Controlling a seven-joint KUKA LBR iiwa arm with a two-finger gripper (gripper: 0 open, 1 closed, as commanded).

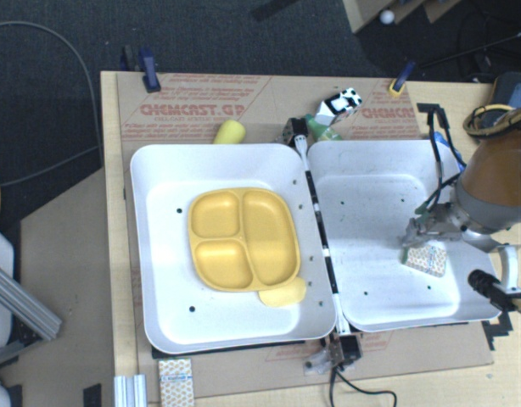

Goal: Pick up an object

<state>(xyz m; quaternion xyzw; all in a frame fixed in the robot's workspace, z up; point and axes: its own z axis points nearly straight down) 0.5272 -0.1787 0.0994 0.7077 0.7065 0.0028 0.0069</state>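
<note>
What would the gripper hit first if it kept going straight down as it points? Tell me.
Probably the small patterned block in the right bin: the gripper sits just above it in this view. Depth is unclear, so it may land on the bin floor beside it.

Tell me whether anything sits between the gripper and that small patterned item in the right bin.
Nothing visible does. The gripper sits right above the small patterned item on the right bin floor, with only bare white floor around it. The yellow divided plate lies apart in the left bin.

The arm (498, 176) is cut off by the picture's right edge. A pale yellow piece (284, 292) lies partly hidden under the yellow plate's (243, 238) near edge. A patterned packet (176, 381) at the bench's near edge runs off the bottom.
</note>
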